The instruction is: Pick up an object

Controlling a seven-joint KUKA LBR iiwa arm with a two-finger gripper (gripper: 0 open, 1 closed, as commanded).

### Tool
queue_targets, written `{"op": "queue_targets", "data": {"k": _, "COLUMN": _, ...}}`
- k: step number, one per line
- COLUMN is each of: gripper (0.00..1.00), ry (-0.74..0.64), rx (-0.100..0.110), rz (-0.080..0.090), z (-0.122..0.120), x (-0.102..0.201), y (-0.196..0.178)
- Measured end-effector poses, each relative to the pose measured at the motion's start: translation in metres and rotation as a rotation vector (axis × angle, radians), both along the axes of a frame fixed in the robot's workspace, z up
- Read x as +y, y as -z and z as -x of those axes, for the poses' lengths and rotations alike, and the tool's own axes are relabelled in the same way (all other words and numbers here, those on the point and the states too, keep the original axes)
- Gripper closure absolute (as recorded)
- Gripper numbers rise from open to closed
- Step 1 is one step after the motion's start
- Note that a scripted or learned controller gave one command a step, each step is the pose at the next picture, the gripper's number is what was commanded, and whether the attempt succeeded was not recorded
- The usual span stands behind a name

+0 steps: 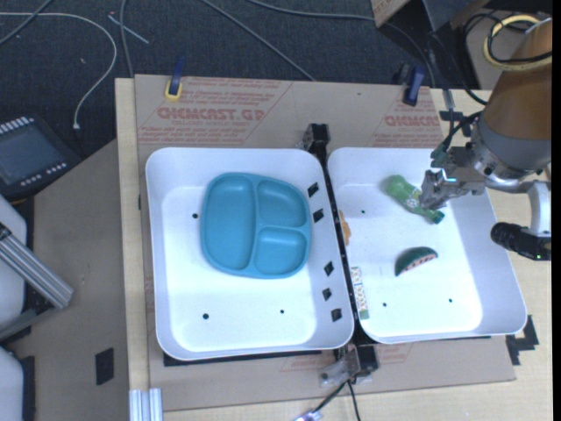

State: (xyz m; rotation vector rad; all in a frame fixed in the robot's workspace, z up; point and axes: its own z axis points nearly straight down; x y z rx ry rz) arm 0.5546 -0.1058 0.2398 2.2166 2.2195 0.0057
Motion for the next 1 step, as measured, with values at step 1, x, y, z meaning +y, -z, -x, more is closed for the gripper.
{"op": "queue_targets", "data": {"k": 1, "gripper": 1.0, "ry": -0.003, "rx": 0.01, "rz": -0.004, "z": 0.0123, "x": 0.0545, "y": 0.0119}}
